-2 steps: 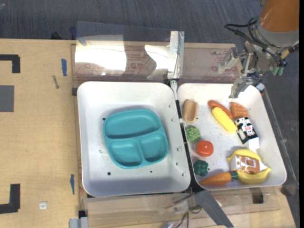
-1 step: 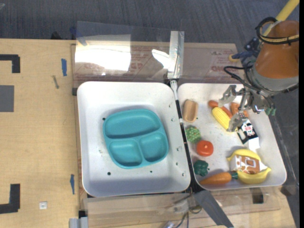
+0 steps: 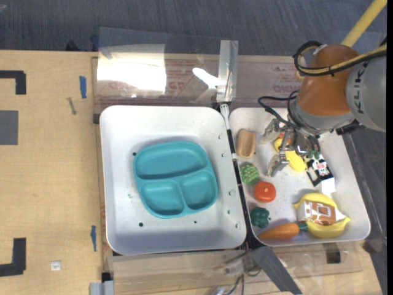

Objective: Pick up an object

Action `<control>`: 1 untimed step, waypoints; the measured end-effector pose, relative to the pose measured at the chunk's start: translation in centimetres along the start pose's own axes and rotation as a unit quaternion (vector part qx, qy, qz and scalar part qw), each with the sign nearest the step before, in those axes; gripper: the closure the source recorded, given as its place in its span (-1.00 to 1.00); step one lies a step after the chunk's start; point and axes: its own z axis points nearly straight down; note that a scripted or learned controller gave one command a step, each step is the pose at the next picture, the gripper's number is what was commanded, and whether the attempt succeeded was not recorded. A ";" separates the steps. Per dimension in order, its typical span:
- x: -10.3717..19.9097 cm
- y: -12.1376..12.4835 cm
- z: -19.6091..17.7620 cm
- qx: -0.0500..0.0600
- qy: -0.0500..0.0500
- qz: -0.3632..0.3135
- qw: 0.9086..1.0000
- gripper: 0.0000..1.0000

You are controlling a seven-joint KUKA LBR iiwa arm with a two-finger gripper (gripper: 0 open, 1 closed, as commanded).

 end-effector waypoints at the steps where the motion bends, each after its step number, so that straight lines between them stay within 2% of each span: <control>1: -0.2 0.1 -1.2 0.000 -0.003 0.000 1.000 1.00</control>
